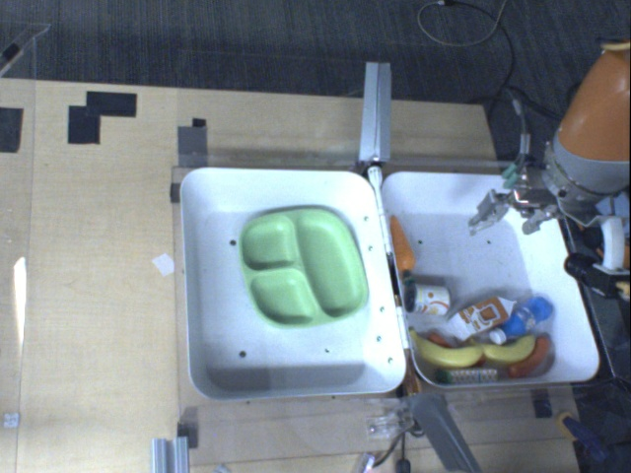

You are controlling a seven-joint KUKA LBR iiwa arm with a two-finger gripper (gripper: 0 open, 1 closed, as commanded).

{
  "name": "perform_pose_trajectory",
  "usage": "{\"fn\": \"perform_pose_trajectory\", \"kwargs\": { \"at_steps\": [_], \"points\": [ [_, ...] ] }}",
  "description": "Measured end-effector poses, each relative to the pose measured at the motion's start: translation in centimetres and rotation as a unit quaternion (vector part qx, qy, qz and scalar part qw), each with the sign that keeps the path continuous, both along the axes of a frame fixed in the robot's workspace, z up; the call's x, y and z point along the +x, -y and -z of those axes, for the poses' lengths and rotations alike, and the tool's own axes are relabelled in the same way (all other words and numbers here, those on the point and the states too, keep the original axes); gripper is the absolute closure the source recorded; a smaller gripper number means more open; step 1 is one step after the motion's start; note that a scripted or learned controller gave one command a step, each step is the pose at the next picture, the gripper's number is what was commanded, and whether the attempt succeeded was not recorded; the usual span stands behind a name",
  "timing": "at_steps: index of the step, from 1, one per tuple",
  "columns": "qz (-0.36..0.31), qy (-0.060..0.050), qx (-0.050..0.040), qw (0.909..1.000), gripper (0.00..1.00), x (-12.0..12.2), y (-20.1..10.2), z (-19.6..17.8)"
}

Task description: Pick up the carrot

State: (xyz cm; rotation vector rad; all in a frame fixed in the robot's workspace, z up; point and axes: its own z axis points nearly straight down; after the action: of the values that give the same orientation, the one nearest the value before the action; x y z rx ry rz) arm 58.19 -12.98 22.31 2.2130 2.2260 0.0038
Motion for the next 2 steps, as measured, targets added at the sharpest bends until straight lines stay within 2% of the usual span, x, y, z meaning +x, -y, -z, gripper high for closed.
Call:
{"fn": "perform_pose_trajectory", "kwargs": {
  "at_steps": [1,2],
  "points": [
    [0.013,0.0,0.0002,0.9999,0.0,5.6,-4.3,6.7],
    [0.131,0.003,0.0012,0.9914,0.0,0.4,-3.1,13.4]
  ]
}}
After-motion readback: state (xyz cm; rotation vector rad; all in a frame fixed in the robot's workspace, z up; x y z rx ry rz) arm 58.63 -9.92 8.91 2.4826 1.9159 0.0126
